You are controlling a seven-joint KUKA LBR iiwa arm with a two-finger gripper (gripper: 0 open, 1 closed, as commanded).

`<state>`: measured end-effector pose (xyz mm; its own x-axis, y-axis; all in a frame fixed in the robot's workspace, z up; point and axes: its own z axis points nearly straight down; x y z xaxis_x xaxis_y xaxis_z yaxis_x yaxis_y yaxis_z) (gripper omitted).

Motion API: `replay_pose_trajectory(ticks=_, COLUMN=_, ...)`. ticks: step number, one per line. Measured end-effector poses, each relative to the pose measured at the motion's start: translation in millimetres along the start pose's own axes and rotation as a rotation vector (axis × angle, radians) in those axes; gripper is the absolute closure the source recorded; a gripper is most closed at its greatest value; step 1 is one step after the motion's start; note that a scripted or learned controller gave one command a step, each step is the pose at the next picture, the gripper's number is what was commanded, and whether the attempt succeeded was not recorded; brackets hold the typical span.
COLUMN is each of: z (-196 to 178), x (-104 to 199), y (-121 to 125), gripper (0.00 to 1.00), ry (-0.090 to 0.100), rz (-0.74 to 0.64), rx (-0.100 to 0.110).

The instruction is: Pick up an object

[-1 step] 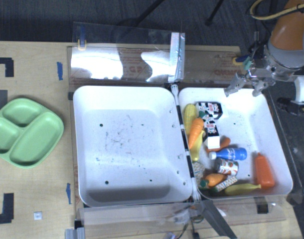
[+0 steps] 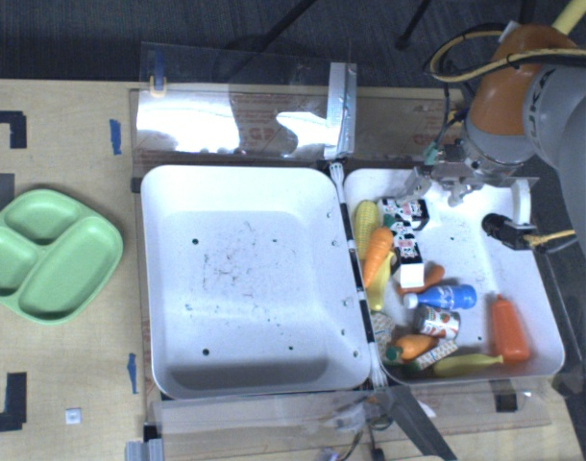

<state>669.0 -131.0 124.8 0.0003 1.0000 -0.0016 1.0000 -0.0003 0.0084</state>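
Objects sit in a pile in the right bin [image 2: 548, 305], and none of them is between the fingers. The gripper [image 2: 440, 185] hangs over the back of that bin. Its two fingers [image 2: 423, 177] look spread apart with only white bin floor between them, though they are small and a bit blurry.

Just beside the gripper, nearer the bin's left wall, is a black and white box [image 2: 406, 221]; its print is too small to read. A yellow corn cob [image 2: 366, 221] and a carrot [image 2: 378, 253] lie along the left wall. A blue bottle [image 2: 449, 298] lies in the middle of the bin. A can [image 2: 437, 323] is partly hidden under it. An orange bottle [image 2: 509, 329] lies by the right wall. A banana [image 2: 466, 361] lies along the front wall.

The arm [image 2: 509, 104] covers the bin's back right corner.
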Motion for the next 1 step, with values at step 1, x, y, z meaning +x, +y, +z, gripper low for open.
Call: replay_pose_trajectory(ticks=1, z=-65.6, x=-0.5, y=-69.0, gripper=0.00, ry=0.002, rz=0.027, rx=0.009)
